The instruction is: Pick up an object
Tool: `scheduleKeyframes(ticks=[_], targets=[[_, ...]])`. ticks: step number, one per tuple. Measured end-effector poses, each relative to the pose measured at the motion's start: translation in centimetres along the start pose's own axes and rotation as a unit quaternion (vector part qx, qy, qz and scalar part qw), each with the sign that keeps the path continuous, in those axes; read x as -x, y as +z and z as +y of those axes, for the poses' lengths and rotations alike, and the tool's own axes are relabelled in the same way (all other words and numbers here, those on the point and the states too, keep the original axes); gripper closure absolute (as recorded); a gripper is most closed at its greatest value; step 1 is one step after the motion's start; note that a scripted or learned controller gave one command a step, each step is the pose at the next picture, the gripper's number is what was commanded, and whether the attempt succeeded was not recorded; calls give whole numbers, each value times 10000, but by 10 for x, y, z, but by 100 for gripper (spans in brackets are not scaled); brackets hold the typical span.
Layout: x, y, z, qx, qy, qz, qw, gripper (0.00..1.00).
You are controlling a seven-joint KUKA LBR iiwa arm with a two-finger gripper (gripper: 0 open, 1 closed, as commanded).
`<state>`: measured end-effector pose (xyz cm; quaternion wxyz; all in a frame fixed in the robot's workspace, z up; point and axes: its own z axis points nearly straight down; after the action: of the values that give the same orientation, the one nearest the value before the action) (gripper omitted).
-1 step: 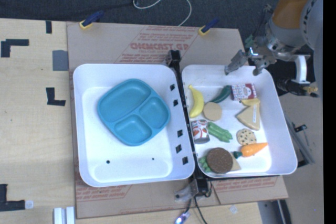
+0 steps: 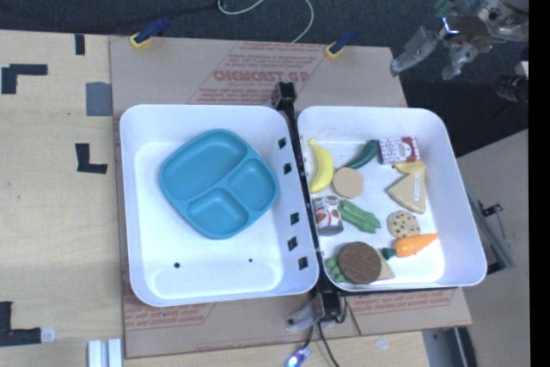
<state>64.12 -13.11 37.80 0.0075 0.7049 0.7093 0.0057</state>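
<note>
Above the bench's far right corner, the gripper [image 2: 432, 58] hangs with jaws apart, gripping nothing, clear of the toy food [image 2: 369, 202] in the right bin [image 2: 457, 185].

Right bin [image 2: 447, 185], lower right of frame, holds all candidates, none lifted. Banana [image 2: 320, 165] upright at bin's left; tan round disc [image 2: 348, 182] touching it. Green pepper [image 2: 363, 155] tilted near top, red-white carton [image 2: 398, 150] beside it. Cheese wedge [image 2: 410, 186] at right. Small can [image 2: 327, 215] and green pod [image 2: 359, 216] mid-bin. Cookie [image 2: 401, 224], carrot [image 2: 416, 244], burger [image 2: 359, 263] along the bottom.
</note>
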Motion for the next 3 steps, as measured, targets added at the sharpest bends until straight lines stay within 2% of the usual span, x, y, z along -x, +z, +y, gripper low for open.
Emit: scheduleKeyframes(ticks=[1,2,3], targets=[[-37,-144,-32,1,0,3,10000,0],[-36,-143,-31,-90,21,2,10000,100],[-29,42,-61,-190,37,23,9998,100]])
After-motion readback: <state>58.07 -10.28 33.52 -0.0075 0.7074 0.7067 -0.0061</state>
